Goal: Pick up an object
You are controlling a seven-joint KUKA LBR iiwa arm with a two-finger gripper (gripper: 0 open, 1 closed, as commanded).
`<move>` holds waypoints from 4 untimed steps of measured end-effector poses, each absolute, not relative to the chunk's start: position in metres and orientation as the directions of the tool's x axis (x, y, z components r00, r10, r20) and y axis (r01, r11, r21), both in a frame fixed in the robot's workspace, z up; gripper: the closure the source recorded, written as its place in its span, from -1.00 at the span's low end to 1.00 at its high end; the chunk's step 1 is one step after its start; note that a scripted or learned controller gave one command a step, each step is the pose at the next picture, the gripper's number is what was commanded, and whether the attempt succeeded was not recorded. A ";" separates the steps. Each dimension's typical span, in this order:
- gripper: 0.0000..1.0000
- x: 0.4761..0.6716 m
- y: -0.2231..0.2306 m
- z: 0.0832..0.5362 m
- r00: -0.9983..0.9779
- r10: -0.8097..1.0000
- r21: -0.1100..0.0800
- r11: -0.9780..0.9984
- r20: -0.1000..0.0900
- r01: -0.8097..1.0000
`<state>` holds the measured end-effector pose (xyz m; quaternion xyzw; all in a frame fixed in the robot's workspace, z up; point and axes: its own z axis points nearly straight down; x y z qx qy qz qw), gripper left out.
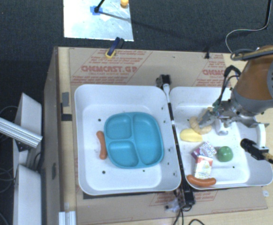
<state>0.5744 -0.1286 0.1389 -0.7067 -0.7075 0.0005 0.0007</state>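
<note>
**Sausage at the near rim, arm working over the right bin**

Lying closest to the viewer, a red-brown sausage (201, 181) is resting along the front edge of the right bin (261, 175). Just behind it a small printed carton (203, 166) is standing beside a purple wrapped item (206, 149) and a green ball (225, 153). Further back, a pale yellow lemon-like fruit (191, 135) is sitting near the divider.

From the right, the grey arm with its orange band (254, 81) is reaching down so that the gripper (207, 120) is hovering just above and behind the yellow fruit. Whether the fingers are spread or closed cannot be told.

Across the divider, the left bin (87, 182) is holding a blue sectioned tray (133, 139) with a second sausage (101, 145) lying just left of it. Both bins are sitting on a cardboard-covered worktop (117, 64).
</note>
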 end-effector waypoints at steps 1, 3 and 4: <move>-1.00 0.564 -0.100 0.095 -0.003 1.000 0.000 0.003 0.001 1.000; -1.00 0.590 -0.115 0.085 -0.003 1.000 0.003 0.003 -0.001 1.000; -1.00 0.534 -0.113 0.084 -0.001 1.000 0.000 0.001 0.000 1.000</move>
